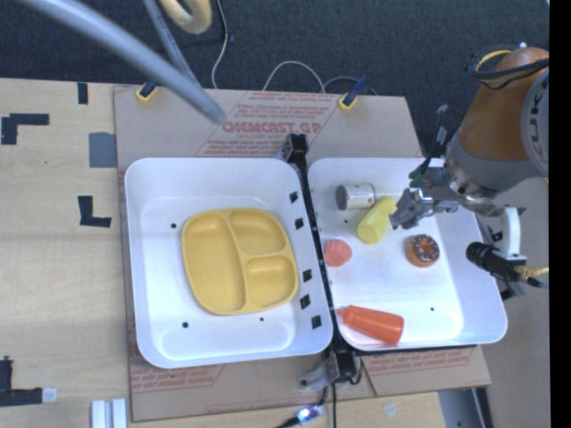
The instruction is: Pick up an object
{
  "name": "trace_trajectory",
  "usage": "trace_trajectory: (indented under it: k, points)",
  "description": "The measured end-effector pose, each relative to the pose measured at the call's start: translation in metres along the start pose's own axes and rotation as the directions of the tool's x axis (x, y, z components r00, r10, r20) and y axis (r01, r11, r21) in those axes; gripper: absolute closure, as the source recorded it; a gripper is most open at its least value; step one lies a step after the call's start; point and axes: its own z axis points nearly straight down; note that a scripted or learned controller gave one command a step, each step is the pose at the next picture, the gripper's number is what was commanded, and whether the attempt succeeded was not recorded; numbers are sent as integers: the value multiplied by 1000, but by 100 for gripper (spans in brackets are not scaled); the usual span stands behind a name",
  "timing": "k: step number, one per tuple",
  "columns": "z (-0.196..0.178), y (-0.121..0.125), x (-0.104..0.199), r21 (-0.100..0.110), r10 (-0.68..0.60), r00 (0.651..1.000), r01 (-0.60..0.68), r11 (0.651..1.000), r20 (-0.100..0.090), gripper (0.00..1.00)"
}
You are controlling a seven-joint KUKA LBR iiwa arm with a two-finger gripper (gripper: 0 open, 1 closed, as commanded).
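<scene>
**Colleague:** What did you see on the screen at that moment?

**Me:** I saw two white bins side by side. The left bin (143, 266) held a yellow divided tray (239, 259). The right bin (473, 315) held several small things. The arm (504, 123) reached in from the right, and the gripper (412, 205) was over the far part of the right bin.

**Colleague:** Was the gripper holding something?

**Me:** I could not tell. It was dark and small on my screen, and I could not say if it was released or clenched. It was just beside the yellow object (376, 219), at its right side.

**Colleague:** How did that yellow object lie?

**Me:** Its long axis went slantwise, from near-left to far-right. The far end pointed toward the gripper. It lay in the far middle of the right bin, just near of a silver can (355, 195) that lay on its side.

**Colleague:** And the other things?

**Me:** A brown round piece (423, 251) was to the right of the yellow object. A pink round piece (337, 253) was near the divider. An orange carrot-like object (371, 324) lay at the near edge, its long axis running left to right.
</scene>
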Motion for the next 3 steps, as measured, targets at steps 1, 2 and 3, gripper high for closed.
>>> trace_trajectory:
  k: [1, 2, 3]
  points:
    - [1, 13, 60, 2, -6, 1000, 6, 1000, -2, 100]
    - [0, 24, 108, 2, -6, 1000, 6, 1000, -2, 100]
    - [-5, 55, 149, 1, -5, 1000, 5, 1000, -2, 100]
